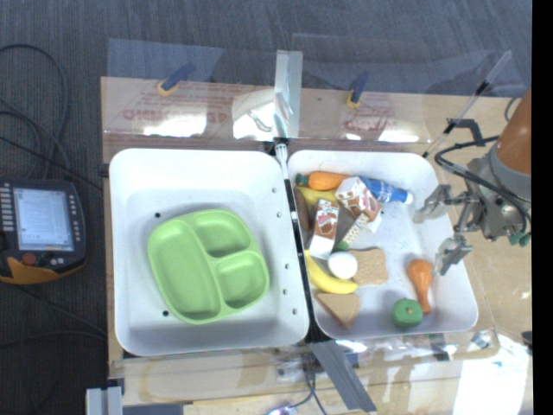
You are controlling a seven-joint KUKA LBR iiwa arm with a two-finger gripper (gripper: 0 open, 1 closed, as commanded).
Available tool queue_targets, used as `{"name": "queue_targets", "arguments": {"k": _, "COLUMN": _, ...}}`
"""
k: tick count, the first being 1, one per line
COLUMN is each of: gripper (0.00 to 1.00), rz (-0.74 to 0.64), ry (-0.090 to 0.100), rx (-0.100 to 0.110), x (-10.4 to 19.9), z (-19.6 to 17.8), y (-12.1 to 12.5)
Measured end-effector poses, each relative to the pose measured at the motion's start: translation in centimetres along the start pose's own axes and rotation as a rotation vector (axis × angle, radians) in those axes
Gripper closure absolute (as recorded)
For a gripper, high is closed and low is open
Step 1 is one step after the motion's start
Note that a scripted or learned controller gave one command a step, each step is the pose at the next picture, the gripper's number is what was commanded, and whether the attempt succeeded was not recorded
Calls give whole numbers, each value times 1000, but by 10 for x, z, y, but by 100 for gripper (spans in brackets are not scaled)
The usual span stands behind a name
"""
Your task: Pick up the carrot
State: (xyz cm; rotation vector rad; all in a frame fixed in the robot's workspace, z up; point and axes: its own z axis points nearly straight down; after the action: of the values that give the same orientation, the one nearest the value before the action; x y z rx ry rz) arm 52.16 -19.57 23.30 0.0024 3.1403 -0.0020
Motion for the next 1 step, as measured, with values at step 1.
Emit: {"name": "queue_targets", "arguments": {"k": 1, "gripper": 0, "rz": 8, "ry": -5, "rx": 2, "x": -21, "z": 137, "y": 16}}
